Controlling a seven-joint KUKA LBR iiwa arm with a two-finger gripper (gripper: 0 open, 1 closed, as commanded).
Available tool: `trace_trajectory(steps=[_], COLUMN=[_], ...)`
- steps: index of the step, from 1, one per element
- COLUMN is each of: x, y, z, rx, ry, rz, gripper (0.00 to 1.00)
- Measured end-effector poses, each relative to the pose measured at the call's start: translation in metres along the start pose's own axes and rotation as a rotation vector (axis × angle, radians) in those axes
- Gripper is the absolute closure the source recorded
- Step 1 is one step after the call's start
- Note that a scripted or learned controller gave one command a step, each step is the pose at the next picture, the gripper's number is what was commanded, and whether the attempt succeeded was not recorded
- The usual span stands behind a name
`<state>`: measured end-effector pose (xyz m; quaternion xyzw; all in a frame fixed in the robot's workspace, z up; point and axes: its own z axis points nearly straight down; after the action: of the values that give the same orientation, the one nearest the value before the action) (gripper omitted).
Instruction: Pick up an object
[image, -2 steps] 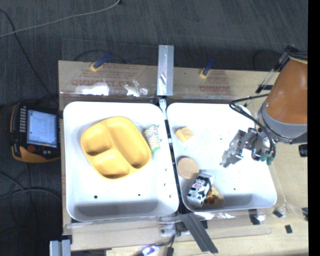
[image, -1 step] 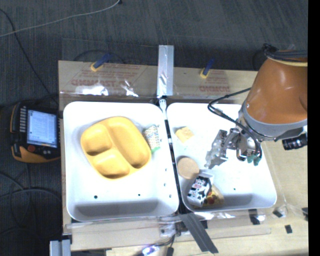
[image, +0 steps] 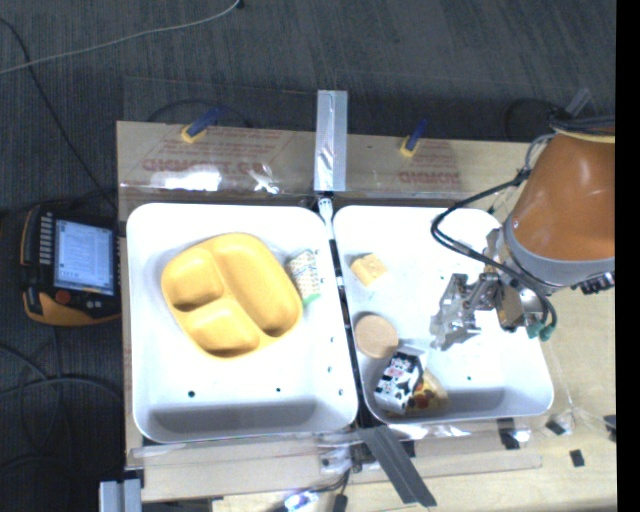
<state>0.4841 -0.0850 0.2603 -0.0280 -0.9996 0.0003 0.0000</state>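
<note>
A dark grey carpeted floor (image: 120, 60) is seen around the counter (image: 480, 165), with thin cables trailing across it at the far left. The counter is of pale wood, and a clear plastic sheet (image: 230, 160) is held along its far edge by blue-and-yellow clamps (image: 200, 124). A handheld pendant with a lit screen (image: 75, 262) is lying on the floor beside the counter's left edge.

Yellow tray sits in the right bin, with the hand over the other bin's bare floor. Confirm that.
Not quite. The camera view shows the yellow tray in the left bin, not the right. The hand is over the other bin's bare floor, as you said.
</note>
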Motion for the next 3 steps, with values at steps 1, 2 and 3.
trace_trajectory(steps=[1, 2, 3], x=[-0.004, -0.008, -0.043], y=[-0.081, -0.138, -0.107], z=[0.102, 0.073, 0.167], rx=[0.000, -0.001, 0.004], ry=[0.002, -0.002, -0.017], rz=[0.039, 0.247, 0.177], gripper=[1.00, 1.00, 1.00])
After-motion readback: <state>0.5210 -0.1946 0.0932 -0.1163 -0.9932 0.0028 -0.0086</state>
